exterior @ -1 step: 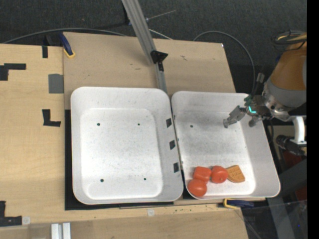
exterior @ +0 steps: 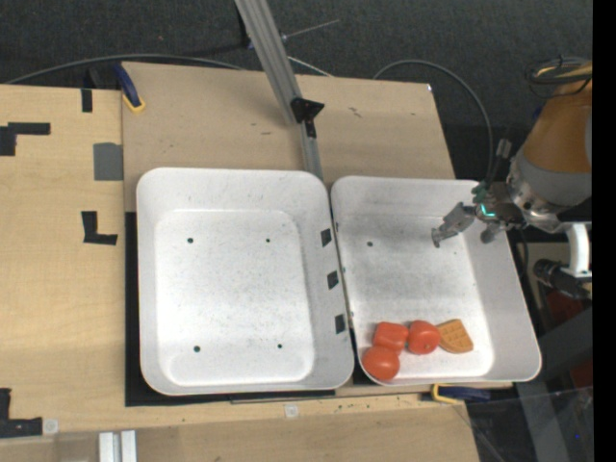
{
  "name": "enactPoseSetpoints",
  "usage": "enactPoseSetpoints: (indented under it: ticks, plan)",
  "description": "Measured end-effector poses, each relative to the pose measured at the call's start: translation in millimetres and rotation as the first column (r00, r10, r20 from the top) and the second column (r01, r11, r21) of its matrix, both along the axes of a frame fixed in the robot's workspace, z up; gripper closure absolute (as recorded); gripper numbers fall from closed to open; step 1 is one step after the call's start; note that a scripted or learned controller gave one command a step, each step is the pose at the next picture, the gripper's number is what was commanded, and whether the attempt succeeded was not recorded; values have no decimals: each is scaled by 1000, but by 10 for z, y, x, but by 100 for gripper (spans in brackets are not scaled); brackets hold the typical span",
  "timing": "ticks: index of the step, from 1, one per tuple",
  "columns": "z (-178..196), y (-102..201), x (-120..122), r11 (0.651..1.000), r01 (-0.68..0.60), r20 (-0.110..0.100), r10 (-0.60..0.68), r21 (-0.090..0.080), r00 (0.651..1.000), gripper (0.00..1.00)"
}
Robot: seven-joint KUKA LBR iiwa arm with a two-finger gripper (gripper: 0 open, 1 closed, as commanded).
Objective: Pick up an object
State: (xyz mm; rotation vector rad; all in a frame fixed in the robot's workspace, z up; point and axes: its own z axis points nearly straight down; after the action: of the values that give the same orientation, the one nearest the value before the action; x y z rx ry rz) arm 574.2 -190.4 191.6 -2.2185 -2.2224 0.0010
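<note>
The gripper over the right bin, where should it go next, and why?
Probably toward the near end of the right bin. The gripper hovers over bare floor near the far end with nothing between its fingers, while the red pieces and orange piece cluster there.

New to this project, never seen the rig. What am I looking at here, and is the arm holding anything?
One fixed camera looks down at a slant on a wooden bench. Two shallow white plastic bins sit side by side: the left bin and the right bin. The grey robot arm with an orange band reaches in from the right; its two-finger gripper hangs over the right bin's far end, and nothing shows between the fingers. At that bin's near edge lie three small red rounded objects and an orange-tan wedge-shaped piece, untouched.
</note>
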Motion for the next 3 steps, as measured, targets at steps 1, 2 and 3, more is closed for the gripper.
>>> enactPoseSetpoints:
  ticks: [1,2,3]
  plan:
    - [-438,-10,15,1000,1,-4,-1,-1,1000,0]
    - [-981,2,-4,1000,1,-6,-1,0,1000,0]
    - [-849,4,13,1000,-1,-1,1,-1,1000,100]
